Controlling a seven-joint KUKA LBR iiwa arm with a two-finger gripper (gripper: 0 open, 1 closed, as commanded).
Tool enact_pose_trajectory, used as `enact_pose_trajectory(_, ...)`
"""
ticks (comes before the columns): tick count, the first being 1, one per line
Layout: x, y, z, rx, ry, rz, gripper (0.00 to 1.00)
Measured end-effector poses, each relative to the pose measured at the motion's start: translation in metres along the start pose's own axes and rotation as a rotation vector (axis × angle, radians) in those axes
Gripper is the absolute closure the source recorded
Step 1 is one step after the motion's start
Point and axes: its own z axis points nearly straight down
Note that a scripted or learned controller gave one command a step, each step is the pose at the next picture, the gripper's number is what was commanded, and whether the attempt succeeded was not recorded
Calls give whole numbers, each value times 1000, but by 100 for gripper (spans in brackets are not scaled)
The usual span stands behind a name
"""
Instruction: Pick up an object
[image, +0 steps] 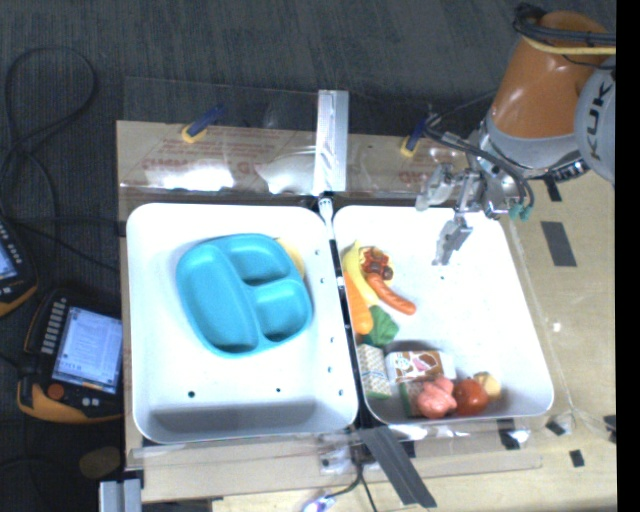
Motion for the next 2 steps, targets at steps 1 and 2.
enact_pose_trajectory(1,33,-18,-56,0,-1,179,0)
enact_pose_trajectory(2,24,-6,124,0,3,476,0)
